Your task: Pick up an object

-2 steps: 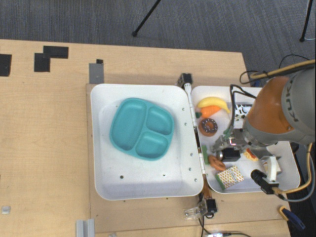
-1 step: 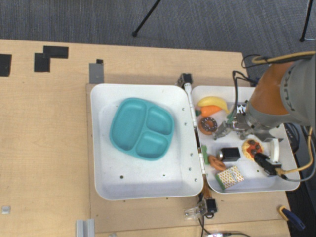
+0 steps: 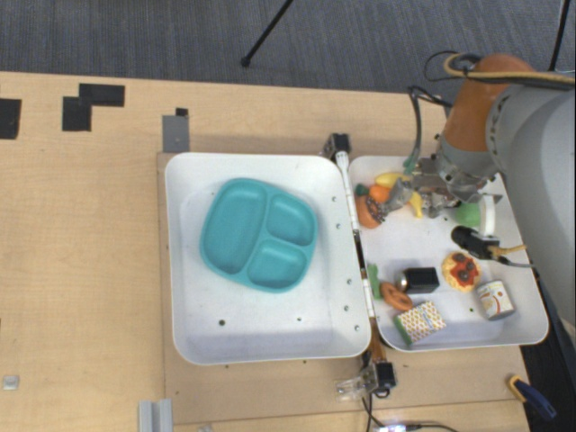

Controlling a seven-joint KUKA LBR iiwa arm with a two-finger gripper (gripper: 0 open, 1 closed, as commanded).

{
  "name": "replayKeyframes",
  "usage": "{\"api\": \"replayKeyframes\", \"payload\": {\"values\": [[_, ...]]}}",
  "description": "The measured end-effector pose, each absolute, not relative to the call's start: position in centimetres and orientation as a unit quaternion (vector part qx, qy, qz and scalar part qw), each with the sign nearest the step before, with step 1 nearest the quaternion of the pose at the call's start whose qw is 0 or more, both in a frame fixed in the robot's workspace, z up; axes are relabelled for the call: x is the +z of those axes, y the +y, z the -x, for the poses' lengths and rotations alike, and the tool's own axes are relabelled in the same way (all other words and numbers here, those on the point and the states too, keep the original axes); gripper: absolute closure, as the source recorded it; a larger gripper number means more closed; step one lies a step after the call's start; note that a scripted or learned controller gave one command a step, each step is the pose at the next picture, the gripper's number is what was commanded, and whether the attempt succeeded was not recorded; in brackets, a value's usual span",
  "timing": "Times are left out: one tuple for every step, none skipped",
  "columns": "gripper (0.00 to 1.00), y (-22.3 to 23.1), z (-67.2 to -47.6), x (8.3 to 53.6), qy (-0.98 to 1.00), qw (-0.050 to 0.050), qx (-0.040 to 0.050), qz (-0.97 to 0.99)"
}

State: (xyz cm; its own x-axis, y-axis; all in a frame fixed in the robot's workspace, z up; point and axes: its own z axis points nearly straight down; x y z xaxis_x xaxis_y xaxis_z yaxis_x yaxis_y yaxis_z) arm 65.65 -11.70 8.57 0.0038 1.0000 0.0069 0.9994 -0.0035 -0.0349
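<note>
Reached in from the right, arm (image 3: 531, 142) over the right bin (image 3: 531, 327) — crowded with small things. Left bin (image 3: 180, 268) held a teal divided plate (image 3: 259, 233). End effector (image 3: 423, 192) hung low among toys near a yellow piece (image 3: 385, 181) — grip state impossible to tell. Small can (image 3: 494, 299) lay near the bin's front corner.

The grey KUKA arm (image 3: 540, 160) is seen entering from the right of the camera view, its bulky rounded link occupying the right edge. An orange band (image 3: 472, 106) is observed above the wrist. The wrist is angled downward and leftward. The dark metal two-finger pincer (image 3: 405, 194) is positioned low. The state of its closure cannot be determined.
</note>
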Motion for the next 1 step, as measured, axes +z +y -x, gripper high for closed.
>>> {"api": "replayKeyframes", "payload": {"values": [[0.0, -18.8, -66.3, 8.41, -0.707, 0.021, 0.0083, 0.707]]}}
